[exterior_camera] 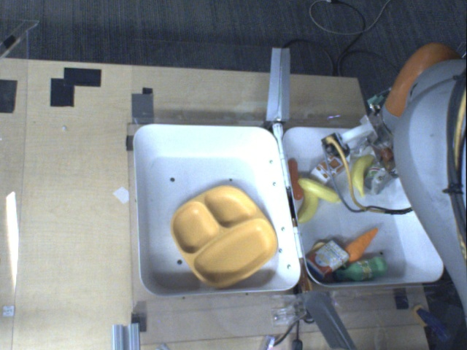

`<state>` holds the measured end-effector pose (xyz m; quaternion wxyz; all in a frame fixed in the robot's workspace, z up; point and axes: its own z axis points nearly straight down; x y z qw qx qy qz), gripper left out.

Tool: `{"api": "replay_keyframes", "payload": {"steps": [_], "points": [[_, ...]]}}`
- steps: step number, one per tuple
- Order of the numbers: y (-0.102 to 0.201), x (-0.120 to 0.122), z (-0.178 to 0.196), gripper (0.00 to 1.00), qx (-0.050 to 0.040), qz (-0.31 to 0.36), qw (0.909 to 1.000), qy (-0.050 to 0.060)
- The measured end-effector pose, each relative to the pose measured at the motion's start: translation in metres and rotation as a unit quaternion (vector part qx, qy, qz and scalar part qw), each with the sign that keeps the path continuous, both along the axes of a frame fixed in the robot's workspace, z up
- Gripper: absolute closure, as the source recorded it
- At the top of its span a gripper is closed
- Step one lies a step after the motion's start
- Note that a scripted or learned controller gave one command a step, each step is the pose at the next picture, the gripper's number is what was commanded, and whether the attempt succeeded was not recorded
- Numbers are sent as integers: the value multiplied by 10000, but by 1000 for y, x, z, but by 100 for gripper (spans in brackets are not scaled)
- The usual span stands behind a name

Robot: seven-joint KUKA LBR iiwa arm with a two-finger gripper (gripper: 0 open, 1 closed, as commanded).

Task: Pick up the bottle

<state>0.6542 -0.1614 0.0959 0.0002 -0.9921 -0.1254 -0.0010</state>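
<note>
The gripper (363, 168) hovered over the right bin (423, 265), its grip impossible to judge. The green bottle (363, 268) lay near the bin's front edge, beside a carrot (361, 244).

floor (182, 13): dark grey carpet; bench (66, 217): pale wood; cable (343, 13): looped on floor

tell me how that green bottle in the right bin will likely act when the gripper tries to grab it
The green bottle lies on its side near the right bin's front wall, so it may roll if nudged. Its surface looks smooth, perhaps slippery. The carrot and a small carton crowd it, so they will probably shift too. The gripper is up by the bananas.
</note>
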Motion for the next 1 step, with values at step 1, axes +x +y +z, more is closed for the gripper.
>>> {"api": "replay_keyframes", "payload": {"steps": [1], "points": [[-37, -1, -9, 0, 33, -175, 9998, -26]]}}
